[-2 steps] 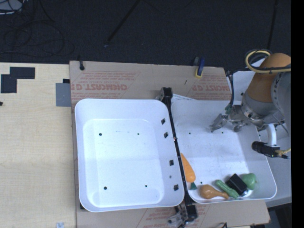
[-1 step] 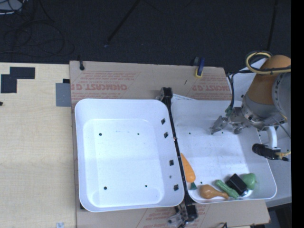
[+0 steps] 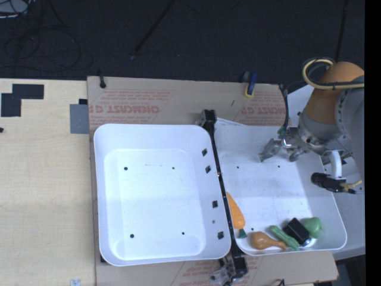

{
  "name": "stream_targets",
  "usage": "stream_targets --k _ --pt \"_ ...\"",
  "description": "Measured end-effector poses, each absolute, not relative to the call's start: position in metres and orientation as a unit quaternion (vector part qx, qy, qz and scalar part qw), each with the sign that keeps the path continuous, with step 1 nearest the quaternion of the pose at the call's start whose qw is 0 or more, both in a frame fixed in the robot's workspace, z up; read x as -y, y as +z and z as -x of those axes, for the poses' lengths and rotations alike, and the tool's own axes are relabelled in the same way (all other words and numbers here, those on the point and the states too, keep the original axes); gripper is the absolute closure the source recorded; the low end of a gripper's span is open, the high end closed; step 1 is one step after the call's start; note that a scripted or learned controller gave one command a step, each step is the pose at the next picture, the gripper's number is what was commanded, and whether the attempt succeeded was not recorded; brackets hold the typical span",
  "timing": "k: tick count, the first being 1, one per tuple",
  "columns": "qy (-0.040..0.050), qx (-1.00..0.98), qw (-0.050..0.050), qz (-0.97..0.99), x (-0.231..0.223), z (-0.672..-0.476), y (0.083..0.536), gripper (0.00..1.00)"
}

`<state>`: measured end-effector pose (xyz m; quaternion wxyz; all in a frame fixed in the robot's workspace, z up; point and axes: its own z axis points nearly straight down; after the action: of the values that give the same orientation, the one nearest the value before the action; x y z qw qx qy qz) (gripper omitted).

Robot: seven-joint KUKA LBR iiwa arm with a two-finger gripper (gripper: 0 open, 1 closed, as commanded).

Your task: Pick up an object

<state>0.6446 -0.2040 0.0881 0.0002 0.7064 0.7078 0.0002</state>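
Two white bins sit side by side on the bench. We see the left bin [image 3: 156,195] bare. The right bin [image 3: 271,186] holds an orange carrot-like toy [image 3: 236,213] at its left wall, and a tan gourd shape [image 3: 265,240], a green piece [image 3: 309,225] and a black block [image 3: 296,230] along its near edge. The gripper [image 3: 280,148] hovers near the far right corner, fingers spread, grasping nothing.

pale wood bench [image 3: 41,177] under a cardboard sheet [image 3: 178,100]; dark floor [image 3: 178,28] behind.
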Motion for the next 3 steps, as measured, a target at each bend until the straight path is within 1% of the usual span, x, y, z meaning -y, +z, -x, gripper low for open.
stream_targets --k 2,3 --pt "-0.0007 -0.709 -0.002 -0.706 0.096 -0.644 0.087 0.00" --pt "-0.0014 -0.708 -0.002 -0.706 0.099 -0.643 0.097 1.00"
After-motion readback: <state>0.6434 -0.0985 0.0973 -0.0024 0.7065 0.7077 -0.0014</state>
